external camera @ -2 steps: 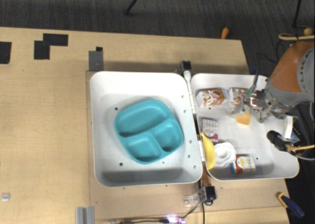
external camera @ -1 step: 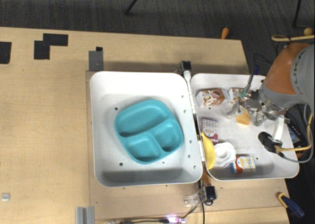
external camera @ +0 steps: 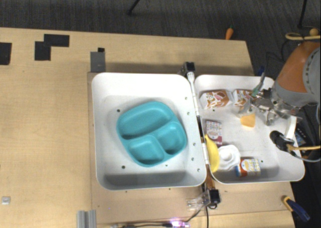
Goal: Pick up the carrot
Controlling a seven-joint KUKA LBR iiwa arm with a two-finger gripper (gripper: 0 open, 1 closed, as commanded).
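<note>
Near edge of right bin [external camera: 281,176]: banana [external camera: 212,155], white bottle [external camera: 228,156]. Mid-bin: small orange wedge [external camera: 247,121], presumably the carrot, lying free. Just beyond: gripper [external camera: 262,102], jaws' state impossible to tell. Judged approach step. Next: centre over wedge, descend, close.

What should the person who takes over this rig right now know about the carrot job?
Gripper: low over the back of the right bin; whether it is open or shut cannot be told, and nothing is seen in it.
Carrot: not clearly identifiable. The likeliest candidate is the small orange-yellow piece, lying on the bin floor just beside the gripper.
Done: the approach only; the piece is not lifted.
Left: confirm the target, grasp it, lift it.
</note>
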